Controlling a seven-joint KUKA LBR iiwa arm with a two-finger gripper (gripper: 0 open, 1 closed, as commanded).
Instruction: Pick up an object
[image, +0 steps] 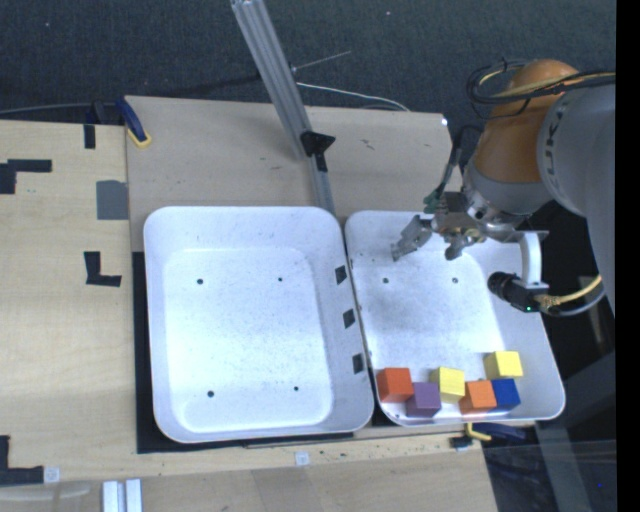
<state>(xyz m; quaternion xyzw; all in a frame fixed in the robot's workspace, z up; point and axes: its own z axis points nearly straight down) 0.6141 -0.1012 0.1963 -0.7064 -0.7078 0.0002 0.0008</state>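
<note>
A: Bench (230, 140), pale wood, two white bins side by side. Left bin (245, 320) the larger, right bin (450, 310) touching its right rim.

B: The arm?

A: Grey arm (585, 130) with orange band enters over the right bin's far right corner. Gripper (428, 243) hangs above the far edge of the right bin, tilted, its two fingers spread apart with nothing between them.

B: Objects?

A: Six small blocks, all clustered along the right bin's near edge, well apart from the gripper. Orange block (395, 383) nearest the left rim; purple block (426, 398) just beside it; yellow block (451, 382) next. Toward the near right corner, a second orange block (480, 396) touches a blue block (506, 394), with a second yellow block (503, 363) just behind them.

B: Anything else?

A: A metal post (285, 95) slants across the bench's far side to where the bins meet.
</note>
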